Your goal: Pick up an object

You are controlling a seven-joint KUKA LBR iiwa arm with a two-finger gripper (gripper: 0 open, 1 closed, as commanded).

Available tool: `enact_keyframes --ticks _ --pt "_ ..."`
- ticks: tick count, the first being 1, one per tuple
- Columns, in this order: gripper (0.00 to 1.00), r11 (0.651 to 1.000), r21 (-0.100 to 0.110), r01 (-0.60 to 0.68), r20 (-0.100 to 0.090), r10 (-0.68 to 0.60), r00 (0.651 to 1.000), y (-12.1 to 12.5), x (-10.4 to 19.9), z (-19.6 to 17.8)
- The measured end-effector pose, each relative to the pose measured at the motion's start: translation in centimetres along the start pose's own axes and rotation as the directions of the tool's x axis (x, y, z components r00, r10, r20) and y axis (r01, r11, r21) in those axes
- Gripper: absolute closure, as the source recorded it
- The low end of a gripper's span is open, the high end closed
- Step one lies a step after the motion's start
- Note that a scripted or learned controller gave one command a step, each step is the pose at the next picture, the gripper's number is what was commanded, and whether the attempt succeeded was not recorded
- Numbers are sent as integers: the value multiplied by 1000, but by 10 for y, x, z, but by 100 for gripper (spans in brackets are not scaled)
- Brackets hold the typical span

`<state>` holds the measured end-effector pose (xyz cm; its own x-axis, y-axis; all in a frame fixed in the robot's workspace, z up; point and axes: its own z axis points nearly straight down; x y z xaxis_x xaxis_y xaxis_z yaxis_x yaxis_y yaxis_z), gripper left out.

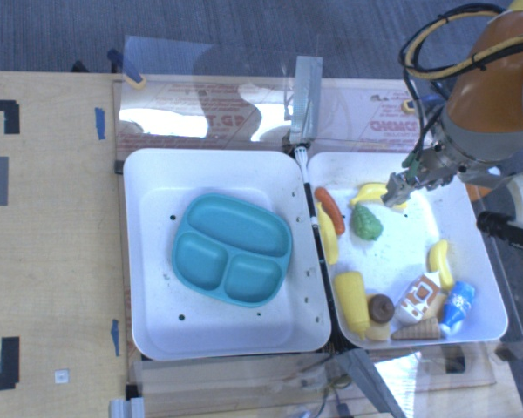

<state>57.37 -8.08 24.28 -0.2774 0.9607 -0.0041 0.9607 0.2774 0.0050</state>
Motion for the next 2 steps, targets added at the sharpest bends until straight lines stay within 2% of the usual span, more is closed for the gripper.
enact_keyframes --ticks 1,2 --pt "100 994 8 110 -7 -110 994 -25 59 60" --pt "0 994 5 108 -5 -108 994 -24 58 58"
